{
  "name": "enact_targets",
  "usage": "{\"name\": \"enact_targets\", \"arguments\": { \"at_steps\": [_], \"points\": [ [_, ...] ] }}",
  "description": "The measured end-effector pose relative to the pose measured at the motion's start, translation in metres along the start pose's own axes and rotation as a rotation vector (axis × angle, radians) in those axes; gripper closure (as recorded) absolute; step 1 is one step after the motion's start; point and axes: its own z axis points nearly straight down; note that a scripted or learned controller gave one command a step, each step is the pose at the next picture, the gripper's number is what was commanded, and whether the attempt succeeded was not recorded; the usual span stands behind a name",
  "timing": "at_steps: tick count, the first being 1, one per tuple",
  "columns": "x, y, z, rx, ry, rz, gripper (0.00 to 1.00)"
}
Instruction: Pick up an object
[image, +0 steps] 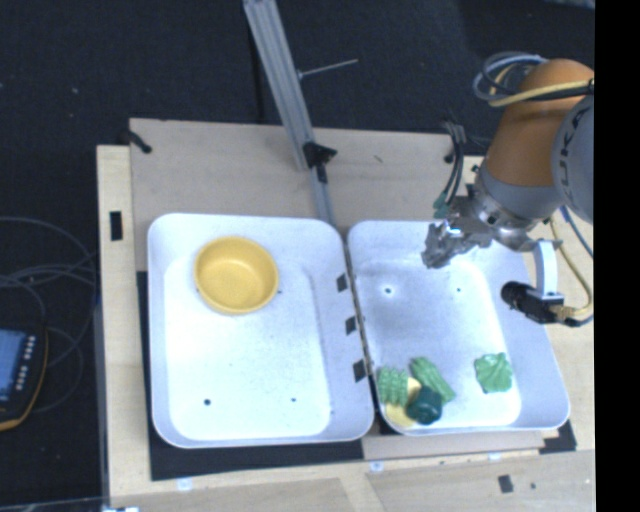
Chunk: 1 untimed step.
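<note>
Tool (440, 250) hangs over right bin's (520, 330) far end, arm bent downward.

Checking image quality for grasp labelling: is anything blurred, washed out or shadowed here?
Camera view: the end effector is soft and hard to resolve; the white right bin is bright, nearly washed out; the small green ridged pieces cluster together with fuzzy edges.
</note>
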Motion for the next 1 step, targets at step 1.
{"name": "enact_targets", "arguments": {
  "at_steps": [1],
  "points": [
    [-0.0006, 0.0009, -0.04, 0.002, 0.0, -0.001, 1.0]
  ]
}}
